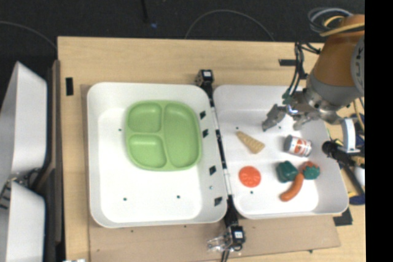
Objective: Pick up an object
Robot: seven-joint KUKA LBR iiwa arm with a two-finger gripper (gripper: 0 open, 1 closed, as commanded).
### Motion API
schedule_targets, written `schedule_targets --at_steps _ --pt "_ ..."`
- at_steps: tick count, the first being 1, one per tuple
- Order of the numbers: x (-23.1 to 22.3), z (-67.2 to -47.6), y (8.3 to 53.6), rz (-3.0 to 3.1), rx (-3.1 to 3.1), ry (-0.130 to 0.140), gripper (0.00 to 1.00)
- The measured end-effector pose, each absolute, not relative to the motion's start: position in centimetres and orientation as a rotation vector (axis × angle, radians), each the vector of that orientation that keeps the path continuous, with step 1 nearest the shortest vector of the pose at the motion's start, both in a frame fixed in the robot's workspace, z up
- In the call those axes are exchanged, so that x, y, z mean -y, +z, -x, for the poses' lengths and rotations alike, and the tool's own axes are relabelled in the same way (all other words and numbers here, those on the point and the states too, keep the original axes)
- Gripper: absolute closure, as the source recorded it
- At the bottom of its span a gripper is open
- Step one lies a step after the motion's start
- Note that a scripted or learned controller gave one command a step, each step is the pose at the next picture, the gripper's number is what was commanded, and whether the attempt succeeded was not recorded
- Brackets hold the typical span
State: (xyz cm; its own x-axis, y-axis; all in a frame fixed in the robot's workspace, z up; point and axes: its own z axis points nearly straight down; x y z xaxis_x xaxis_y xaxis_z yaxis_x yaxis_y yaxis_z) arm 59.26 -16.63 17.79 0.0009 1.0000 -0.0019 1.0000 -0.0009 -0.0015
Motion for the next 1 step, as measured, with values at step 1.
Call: schedule_targets --at_steps 1 --pt "17.11 -59.15 13.53 -2.224 -2.219 -0.004 0.00"
